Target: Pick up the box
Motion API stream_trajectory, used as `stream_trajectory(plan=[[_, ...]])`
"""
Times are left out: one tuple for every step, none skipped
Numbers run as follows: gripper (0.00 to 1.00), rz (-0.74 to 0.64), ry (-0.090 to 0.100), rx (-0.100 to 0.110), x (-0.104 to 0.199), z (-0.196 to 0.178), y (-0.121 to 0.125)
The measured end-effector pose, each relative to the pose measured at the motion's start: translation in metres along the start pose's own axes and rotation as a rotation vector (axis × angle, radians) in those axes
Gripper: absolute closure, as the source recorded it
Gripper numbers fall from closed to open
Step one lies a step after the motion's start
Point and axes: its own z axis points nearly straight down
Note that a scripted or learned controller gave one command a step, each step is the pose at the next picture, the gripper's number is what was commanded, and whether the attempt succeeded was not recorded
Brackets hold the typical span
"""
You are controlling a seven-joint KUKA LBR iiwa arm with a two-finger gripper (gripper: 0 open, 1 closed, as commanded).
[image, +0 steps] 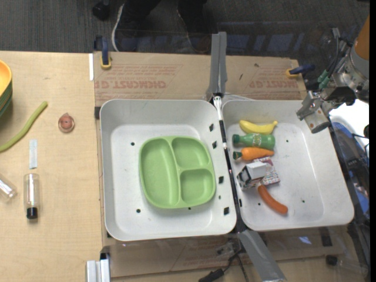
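box (257, 173): right bin, lower left of fingers (314, 117), well apart | fingers: spread, holding nothing

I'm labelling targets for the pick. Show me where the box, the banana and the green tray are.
box (257, 173): camera view, on its grey-white top face.
banana (258, 126): camera view, middle of the yellow curve.
green tray (156, 172): camera view, floor of its large left compartment.

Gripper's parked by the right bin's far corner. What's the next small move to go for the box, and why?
Probably swing the gripper left and toward the near side, stopping above the box. The box lies apart from it in the right bin, wedged between the carrot and the sausage.
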Motion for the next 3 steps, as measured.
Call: stream_trajectory(plan=[[1.00,0.144,0.001,0.002,0.068,0.087,-0.001],[1.00,0.051,-0.001,0.000,0.038,-0.050,-0.057],[1.00,0.106,0.001,0.003,0.074,0.055,-0.092]])
